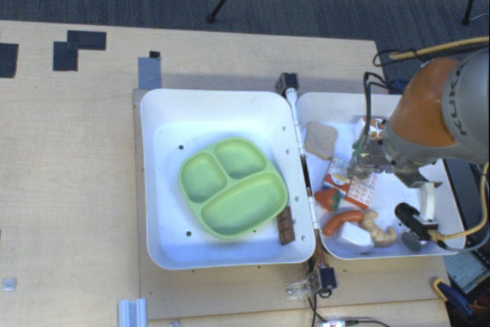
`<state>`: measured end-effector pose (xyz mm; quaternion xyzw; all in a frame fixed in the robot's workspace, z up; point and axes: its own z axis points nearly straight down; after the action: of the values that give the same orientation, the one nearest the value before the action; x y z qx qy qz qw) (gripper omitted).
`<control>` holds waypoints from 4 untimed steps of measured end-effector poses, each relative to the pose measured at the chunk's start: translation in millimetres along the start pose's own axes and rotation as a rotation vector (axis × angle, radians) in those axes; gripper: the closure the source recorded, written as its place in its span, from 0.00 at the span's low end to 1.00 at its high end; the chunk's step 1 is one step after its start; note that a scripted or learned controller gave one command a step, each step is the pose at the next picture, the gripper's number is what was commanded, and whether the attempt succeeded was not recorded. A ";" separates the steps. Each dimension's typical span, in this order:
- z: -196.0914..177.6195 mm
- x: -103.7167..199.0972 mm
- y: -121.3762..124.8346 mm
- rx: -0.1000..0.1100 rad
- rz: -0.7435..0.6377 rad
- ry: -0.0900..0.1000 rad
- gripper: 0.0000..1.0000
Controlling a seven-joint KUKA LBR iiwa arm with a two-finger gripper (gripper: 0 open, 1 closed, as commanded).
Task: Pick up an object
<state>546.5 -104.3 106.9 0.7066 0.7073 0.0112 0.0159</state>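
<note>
My gripper (364, 162) hangs low over the right bin (452, 230), just above the upper edge of a red and white packet (351, 188). Whether it touches the packet is unclear. Below the packet lie a red and green vegetable-like piece (326, 199), an orange sausage-shaped thing (341, 220), a white lump (356, 237) and a tan knobbly piece (380, 229). A beige square pad (321, 138) sits at the bin's upper left.
The left bin (157, 165) holds a green divided plate (233, 186) and a brown bar (285, 227) by its right wall. The arm's orange band (425, 107) covers the right bin's far right part.
</note>
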 end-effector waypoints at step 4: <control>-79.3 53.1 -51.9 0.038 -0.002 0.007 0.00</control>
<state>491.5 -50.7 183.8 0.7060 0.7082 0.0002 -0.0001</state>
